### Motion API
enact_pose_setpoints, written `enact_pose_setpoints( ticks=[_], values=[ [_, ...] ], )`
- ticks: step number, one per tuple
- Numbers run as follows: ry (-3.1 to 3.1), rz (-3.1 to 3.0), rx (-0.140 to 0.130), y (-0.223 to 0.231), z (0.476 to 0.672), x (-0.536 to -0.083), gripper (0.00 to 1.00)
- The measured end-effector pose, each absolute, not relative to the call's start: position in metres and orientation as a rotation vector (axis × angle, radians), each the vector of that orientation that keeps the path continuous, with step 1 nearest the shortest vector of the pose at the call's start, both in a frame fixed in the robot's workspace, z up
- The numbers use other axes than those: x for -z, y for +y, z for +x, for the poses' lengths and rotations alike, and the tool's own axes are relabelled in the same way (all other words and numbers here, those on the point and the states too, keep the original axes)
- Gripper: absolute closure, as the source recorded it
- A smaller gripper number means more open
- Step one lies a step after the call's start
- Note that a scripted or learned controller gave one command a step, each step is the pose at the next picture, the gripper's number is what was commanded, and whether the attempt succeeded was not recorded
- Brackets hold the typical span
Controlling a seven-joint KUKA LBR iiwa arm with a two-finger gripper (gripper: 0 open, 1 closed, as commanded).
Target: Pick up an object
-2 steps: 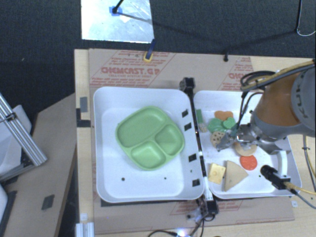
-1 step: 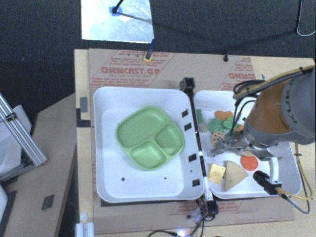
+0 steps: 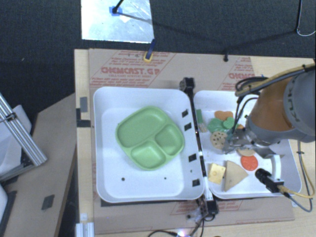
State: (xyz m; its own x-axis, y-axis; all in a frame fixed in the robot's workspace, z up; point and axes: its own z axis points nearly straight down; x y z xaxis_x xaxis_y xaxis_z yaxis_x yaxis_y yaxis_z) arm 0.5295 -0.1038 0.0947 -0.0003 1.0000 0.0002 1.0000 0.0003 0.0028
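Divided plate (image 3: 150, 138) in left bin (image 3: 106, 181); food pieces (image 3: 227, 172) in right bin (image 3: 291, 181)

Two shallow white bins sit side by side on the bench: a left bin (image 3: 106, 181) and a right bin (image 3: 291, 179). The left bin holds one green divided plate (image 3: 149, 137) with three compartments. The right bin holds several small play-food pieces: one yellow cheese cube (image 3: 216, 173), one tan wedge (image 3: 234, 176), one red round slice (image 3: 249, 163), one brown cookie (image 3: 217, 139), one orange piece (image 3: 223, 115) and one green leafy piece (image 3: 217, 126). One arm (image 3: 276, 107) reaches in.
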Motion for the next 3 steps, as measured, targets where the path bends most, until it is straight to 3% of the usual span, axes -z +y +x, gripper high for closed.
enact_pose_setpoints(
  ticks=[2, 3],
  values=[
    [2.222, 2.213, -0.006, -0.097, 0.526, -0.204, 1.0],
    [2.224, 2.214, -0.004, -0.097, 0.527, -0.226, 1.0]
  ],
)
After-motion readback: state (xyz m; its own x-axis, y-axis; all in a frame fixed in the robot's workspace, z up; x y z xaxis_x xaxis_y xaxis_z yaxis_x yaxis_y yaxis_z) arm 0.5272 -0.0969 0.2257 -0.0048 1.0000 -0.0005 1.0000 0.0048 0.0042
